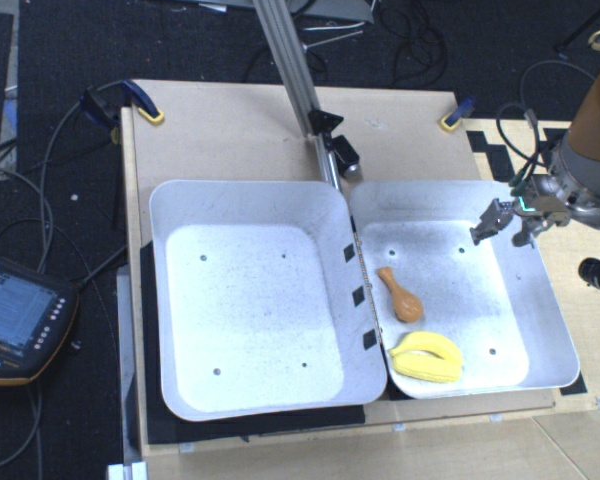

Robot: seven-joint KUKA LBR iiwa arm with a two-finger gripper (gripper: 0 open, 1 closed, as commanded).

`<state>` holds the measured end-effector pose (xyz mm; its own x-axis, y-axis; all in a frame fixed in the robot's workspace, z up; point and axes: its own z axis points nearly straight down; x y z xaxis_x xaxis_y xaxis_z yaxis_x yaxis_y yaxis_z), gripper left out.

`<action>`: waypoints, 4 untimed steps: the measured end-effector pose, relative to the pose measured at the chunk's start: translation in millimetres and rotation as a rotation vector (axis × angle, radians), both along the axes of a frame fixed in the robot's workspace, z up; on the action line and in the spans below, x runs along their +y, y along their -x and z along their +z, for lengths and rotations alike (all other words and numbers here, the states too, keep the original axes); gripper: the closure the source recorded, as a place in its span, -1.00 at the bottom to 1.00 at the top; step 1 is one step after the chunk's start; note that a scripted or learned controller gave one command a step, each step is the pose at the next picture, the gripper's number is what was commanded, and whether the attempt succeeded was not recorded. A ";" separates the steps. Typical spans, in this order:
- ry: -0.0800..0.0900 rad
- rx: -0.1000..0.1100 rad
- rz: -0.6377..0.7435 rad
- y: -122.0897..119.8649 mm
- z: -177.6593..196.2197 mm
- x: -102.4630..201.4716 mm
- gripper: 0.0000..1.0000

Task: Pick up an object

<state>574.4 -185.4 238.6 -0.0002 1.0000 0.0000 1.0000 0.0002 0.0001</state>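
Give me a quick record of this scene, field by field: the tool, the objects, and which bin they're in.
tool: above the right bin's far right side, holding nothing, fingers apart
right bin: holds both objects
yellow banana: near the front edge
orange-brown spoon-like toy: just behind the banana, apart from it
left bin: white, beside the right bin

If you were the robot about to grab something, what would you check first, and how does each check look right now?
1. Something to pick: yellow banana and orange-brown pear-shaped toy lie in the right bin: ok.
2. They lie apart: ok.
3. Gripper holds nothing: ok.
4. Fingers spread: ok.
5. Gripper above a target: not ok; it sits toward the bin's far right.
6. Height above the bin floor: cannot tell.
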 end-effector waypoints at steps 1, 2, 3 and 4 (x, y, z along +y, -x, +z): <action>0.000 0.000 0.000 0.0 -0.1 0.0 -1.00; -0.001 0.006 0.001 -1.0 -61.6 6.0 -1.00; -0.001 0.005 -0.001 3.6 -112.0 -3.1 -1.00; -0.001 0.003 0.000 4.2 -144.7 -2.7 -1.00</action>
<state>570.1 -188.1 93.9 -0.0003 1.0000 0.0005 1.0000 0.0003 -0.0027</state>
